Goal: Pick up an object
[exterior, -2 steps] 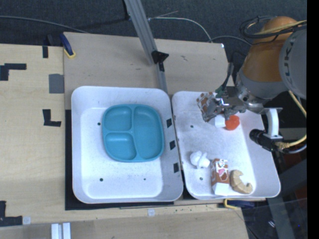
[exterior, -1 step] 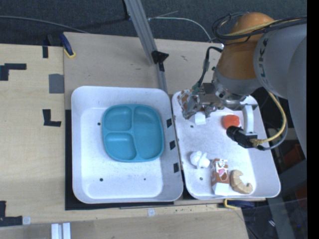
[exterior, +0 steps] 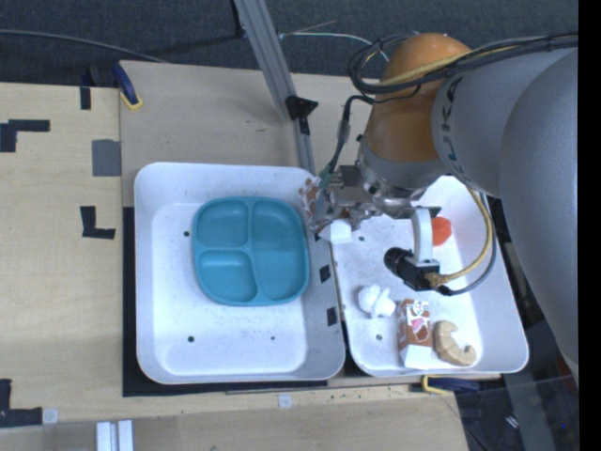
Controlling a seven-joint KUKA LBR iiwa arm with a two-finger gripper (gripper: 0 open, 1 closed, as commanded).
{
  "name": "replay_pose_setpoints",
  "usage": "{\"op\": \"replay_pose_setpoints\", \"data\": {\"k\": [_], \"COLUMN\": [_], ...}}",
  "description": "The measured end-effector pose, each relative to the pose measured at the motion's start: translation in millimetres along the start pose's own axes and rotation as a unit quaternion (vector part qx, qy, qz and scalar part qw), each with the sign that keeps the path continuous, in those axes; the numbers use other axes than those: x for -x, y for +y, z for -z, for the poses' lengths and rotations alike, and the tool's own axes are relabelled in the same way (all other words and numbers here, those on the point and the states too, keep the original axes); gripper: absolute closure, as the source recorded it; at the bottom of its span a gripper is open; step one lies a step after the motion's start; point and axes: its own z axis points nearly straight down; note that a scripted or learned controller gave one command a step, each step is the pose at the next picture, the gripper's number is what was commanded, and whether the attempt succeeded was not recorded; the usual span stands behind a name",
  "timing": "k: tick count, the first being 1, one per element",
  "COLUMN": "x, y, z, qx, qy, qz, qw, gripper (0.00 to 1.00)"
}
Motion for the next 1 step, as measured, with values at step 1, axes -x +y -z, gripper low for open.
{"op": "replay_pose_setpoints", "data": {"k": [1], "x": [-54.6], "y": [6.9], "z": [11.4], "qx": [0.001], "qy": [0.000], "qz": [0.000], "qw": [1.0000], "gripper": [1.00]}}
